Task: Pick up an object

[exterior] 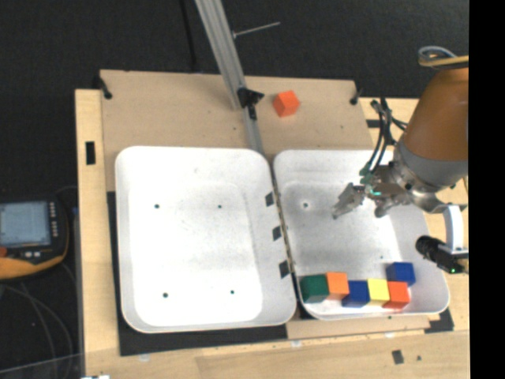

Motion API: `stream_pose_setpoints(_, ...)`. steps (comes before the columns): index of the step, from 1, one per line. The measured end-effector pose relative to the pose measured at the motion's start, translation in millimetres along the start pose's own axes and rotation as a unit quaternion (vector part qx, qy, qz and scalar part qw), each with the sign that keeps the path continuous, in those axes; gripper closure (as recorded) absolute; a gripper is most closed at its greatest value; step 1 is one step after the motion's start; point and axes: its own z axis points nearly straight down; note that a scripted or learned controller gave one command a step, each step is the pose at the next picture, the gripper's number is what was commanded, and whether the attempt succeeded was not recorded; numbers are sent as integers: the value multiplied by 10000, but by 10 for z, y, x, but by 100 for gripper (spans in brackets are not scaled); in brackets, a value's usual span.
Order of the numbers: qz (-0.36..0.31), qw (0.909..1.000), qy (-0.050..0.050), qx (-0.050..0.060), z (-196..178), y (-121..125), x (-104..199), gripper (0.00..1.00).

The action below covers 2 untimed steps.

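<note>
1. I read this as the approach step: the gripper (pixel 347 204) hangs over the middle of the right bin (pixel 316 172), with nothing between its fingers that I can see.
2. Whether the pincer is open or closed I cannot tell; the fingers are too small and blurred against the white bin floor.
3. The things to pick lie along the right bin's near edge, towards its near right corner: a row of small blocks touching or just beside one another.
4. I count six there: one green block (pixel 314 287), one orange block (pixel 338 283), a blue block (pixel 357 292), one yellow block (pixel 379 290), a red-orange block (pixel 398 293) and a second blue block (pixel 402 272) sitting just behind the last two.
5. A seventh, a lone orange cube (pixel 286 103), rests on the bench's far edge, outside both bins.
6. The left bin (pixel 134 212) holds no blocks that I can see.
7. My judgement: the next move calls for carrying the gripper towards the near edge and coming down over one block. The row is tightly packed, so an end block such as the green one looks easiest to straddle.
</note>
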Motion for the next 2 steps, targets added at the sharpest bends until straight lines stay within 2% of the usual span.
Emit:
stream_pose_setpoints(1, 24, 10000, -3, 43, 962, -210, -286, 0)
stream_pose_setpoints(2, 21, 10000, -8, -15, 1445, -173, -536, 0)
